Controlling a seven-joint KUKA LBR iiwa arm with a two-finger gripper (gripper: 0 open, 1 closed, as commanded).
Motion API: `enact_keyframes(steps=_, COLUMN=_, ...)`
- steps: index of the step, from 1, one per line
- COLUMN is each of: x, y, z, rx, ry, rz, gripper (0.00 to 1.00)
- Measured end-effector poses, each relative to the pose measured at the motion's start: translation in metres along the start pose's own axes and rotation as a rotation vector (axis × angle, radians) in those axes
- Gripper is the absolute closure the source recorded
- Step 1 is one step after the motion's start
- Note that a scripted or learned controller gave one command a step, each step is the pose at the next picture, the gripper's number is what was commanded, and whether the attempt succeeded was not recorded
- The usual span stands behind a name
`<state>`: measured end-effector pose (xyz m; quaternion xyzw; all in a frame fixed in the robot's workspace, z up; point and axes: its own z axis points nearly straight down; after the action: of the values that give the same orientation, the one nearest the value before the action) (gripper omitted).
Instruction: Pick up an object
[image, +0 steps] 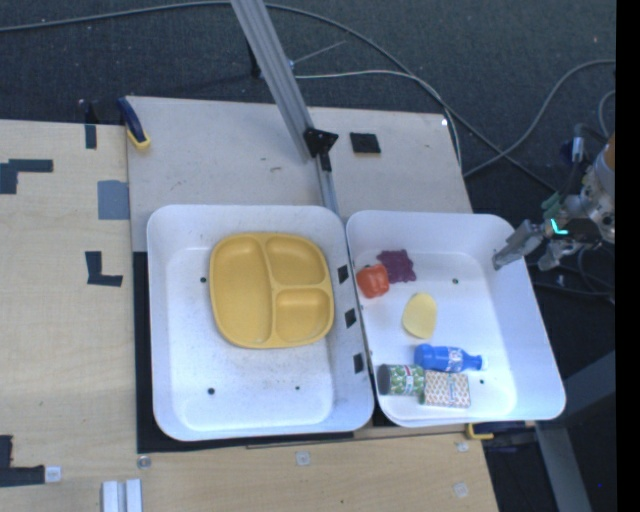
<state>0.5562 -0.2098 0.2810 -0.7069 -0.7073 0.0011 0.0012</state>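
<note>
In the right bin lie an orange lump (372, 281) and purple piece (397, 265). Lower sit a yellow piece (420, 315), blue bottle (447, 358) on its side, and patterned packet (424, 384).

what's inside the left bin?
Left bin holds one yellow divided tray, its three compartments bare. The bin floor beneath the tray is covered, so anything under it cannot be seen.

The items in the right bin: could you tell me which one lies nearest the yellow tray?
The orange-red item, hard against the right bin's left wall. The purple piece, yellow piece, blue bottle and packet lie farther right.
</note>
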Motion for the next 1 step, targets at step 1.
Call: enact_keyframes(steps=1, x=0.0000, y=0.0005, z=-0.0011, rx=-0.002, ry=-0.001, rz=0.000, gripper=0.00)
